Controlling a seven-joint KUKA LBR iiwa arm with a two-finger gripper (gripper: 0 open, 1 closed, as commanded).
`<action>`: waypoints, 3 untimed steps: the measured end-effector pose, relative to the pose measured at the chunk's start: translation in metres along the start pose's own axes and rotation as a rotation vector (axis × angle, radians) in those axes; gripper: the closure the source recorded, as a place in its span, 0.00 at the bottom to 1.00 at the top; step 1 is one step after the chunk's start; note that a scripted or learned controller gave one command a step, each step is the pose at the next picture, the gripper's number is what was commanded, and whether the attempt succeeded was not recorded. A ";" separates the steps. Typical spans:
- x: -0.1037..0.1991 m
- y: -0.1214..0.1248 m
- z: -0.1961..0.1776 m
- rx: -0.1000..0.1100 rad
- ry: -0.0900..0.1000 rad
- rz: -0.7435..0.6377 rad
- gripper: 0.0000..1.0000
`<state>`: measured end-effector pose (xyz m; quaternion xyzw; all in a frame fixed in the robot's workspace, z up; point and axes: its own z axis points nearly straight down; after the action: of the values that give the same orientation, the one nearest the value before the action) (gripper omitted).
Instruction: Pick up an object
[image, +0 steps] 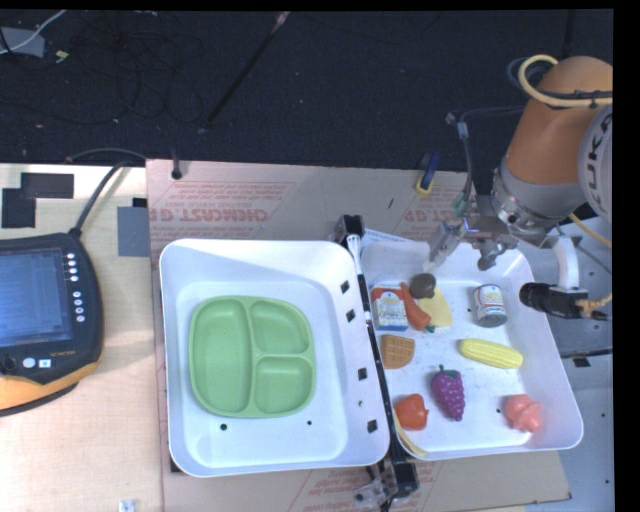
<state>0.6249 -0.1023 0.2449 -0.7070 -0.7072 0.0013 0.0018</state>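
Note:
My gripper (465, 250) hangs over the far edge of the right bin (556, 375), fingers spread open with nothing between them. In the bin below it lie a dark round piece (422, 285), an orange carrot (416, 306), a small carton (389, 309) and a yellow cheese slice (439, 313). A small can (489, 304) stands just in front of the gripper on the right. Nearer the front are a corn cob (490, 353), a waffle (397, 351), purple grapes (449, 391), a red pepper (411, 411) and a pink toy (523, 412).
The left bin (190, 420) holds a green divided plate (252, 355). A tablet-style pendant (40, 310) lies on the bench at the far left. A ridge (365, 330) separates the two bins.

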 end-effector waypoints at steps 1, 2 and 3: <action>-0.013 0.010 0.134 -0.011 -0.002 -0.001 0.00; -0.014 0.007 0.129 -0.001 0.001 0.005 1.00; -0.002 0.020 0.157 -0.003 -0.001 -0.001 1.00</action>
<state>0.6445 -0.1043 0.0875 -0.7066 -0.7076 0.0004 0.0003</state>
